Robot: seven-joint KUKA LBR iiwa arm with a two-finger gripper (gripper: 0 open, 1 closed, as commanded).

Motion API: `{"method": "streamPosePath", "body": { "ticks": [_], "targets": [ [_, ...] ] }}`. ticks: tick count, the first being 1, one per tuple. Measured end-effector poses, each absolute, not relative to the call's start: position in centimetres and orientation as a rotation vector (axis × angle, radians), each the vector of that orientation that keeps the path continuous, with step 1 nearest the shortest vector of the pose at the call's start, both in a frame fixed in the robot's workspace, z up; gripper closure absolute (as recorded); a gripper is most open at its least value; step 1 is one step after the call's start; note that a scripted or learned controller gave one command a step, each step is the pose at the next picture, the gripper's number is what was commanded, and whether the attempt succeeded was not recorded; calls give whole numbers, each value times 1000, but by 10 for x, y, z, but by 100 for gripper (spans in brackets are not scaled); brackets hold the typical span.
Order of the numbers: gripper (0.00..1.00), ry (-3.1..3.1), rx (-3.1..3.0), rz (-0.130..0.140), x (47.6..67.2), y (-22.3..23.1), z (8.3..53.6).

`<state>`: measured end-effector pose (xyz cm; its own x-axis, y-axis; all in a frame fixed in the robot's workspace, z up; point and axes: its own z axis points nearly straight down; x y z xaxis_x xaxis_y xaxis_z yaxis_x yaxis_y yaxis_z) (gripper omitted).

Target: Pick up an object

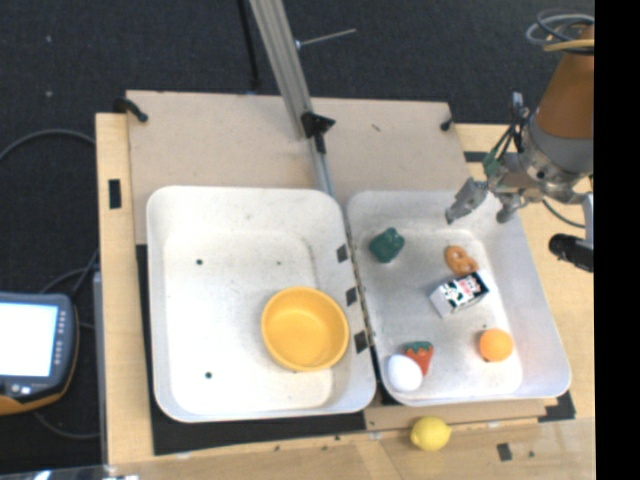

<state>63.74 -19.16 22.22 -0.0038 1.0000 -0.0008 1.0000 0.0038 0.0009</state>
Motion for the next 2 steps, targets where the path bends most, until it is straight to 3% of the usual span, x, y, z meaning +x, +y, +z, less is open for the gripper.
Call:
{"method": "streamPosePath", "body": {
  "ticks": [1, 2],
  "targets": [
    [0, 2225, 2215, -2, 637, -192, 222],
    [0, 2227, 2216, -6, 643, -188, 177]
  ]
}}
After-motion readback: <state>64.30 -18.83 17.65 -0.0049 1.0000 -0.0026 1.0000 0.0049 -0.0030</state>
